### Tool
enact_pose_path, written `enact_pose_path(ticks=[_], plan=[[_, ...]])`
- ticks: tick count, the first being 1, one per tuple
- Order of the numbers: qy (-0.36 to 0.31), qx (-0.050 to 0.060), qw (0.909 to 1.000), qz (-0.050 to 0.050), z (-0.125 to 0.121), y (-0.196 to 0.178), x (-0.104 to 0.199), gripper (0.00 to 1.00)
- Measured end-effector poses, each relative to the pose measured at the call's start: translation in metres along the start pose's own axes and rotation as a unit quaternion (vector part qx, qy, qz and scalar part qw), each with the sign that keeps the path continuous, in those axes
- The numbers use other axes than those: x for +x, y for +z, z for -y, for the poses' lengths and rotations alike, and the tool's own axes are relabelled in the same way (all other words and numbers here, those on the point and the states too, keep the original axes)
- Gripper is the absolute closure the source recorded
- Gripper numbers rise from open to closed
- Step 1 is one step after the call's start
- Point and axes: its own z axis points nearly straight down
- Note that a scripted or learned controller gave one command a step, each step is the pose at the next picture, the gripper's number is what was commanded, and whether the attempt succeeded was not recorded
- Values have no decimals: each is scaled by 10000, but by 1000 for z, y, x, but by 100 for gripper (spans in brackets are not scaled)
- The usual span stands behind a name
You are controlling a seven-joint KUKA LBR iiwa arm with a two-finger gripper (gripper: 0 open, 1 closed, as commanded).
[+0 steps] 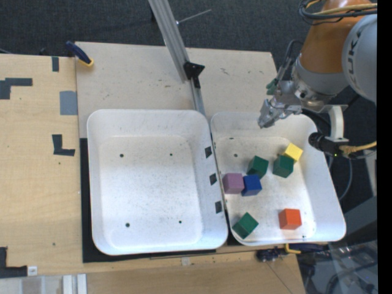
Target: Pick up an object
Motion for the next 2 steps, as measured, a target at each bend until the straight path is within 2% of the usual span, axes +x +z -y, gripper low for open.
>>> enact_pose_path(ticks=[2], plan=[[-9, -7, 10000, -2, -28, -8, 106, 100]])
